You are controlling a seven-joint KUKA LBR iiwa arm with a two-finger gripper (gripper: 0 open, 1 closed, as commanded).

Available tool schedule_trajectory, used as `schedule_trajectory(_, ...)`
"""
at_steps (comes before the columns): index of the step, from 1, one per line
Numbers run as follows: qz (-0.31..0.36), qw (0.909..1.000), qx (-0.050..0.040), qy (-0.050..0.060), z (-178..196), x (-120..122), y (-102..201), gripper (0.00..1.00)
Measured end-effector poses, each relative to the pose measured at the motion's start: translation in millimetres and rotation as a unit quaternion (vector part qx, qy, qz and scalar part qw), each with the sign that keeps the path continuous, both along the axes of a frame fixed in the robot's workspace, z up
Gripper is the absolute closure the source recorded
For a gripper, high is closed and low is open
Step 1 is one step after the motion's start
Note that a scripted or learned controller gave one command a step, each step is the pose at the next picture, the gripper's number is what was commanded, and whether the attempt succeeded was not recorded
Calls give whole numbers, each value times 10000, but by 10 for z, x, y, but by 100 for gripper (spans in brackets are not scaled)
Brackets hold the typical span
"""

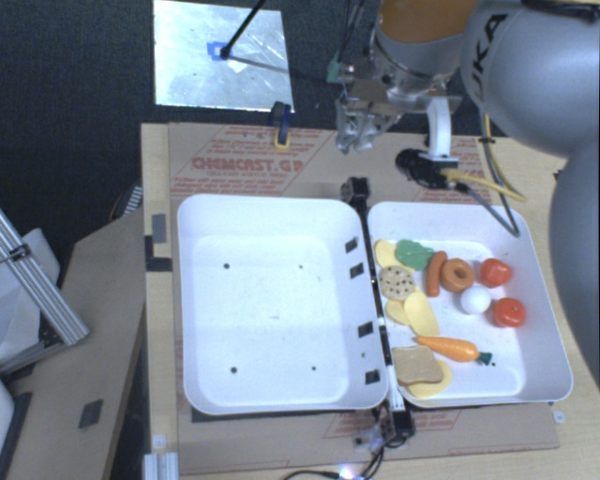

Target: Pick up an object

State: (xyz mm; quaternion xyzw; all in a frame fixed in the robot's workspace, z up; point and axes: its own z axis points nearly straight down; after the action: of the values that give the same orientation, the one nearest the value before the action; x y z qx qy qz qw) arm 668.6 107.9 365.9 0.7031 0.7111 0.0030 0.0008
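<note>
**Arm raised behind the bins, toy food lying in the right bin**

The grey arm with the orange band [422, 19] reaches in from the right and hangs above the back edge of the bench, over the printed cardboard sheet [244, 159] beyond the two bins. Its two-finger gripper [356, 127] points downward there, well apart from any object; it looks blurred and small against the cardboard, so whether the claw stands apart or together cannot be told. Nothing is seen between its tips.

The left shallow white bin [202, 220] and the right shallow white bin [534, 272] sit side by side, touching along a black hinged seam.

All the pickable items lie in the right bin, clustered toward its left and middle. Near the seam are a pale yellow slice [385, 253], a green leafy piece [412, 253] just beside it, and a round speckled cookie [397, 280] below them. A reddish sausage [435, 272] lies tilted against a brown ring doughnut [458, 275]. To the right are a red tomato [495, 272], a white ball [475, 301] and a second red round fruit [509, 312]. Lower down lie yellow oval chips [419, 317], an orange carrot with a green tip [450, 349] and a tan bread slice [417, 366] resting on a yellow disc [439, 381].
</note>
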Motion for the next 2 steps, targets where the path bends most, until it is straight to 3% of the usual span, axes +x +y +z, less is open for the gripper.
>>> schedule_trajectory(2,-23,10000,-7,3,660,-1,943,100)
